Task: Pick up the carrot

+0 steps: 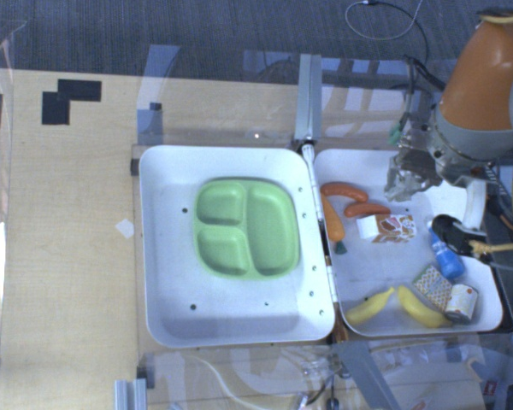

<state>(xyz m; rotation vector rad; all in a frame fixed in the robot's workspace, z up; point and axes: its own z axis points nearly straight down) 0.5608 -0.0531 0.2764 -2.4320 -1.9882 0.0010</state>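
Carrot (333, 221) slim, orange, dark-tipped, lying by bin wall; claw (401, 184) state unclear

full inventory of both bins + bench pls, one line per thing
bins: 2, white, side by side on the bench
divided plate: 1, green, middle of left bin
carrot: 1, orange with dark green end, right bin, along its left wall
sausages: 2, red-orange, right bin, upper left, beside the carrot
small printed box: 1, white and red, right bin centre
bananas: 2, yellow, right bin, near edge
blue bottle: 1, right bin, right side
patterned packet and can: right bin, lower right corner
black marks: on bench, upper left
cable: looped on grey floor, top
arm: 1, grey with orange band, from the right
gripper: 1, above right bin, upper part
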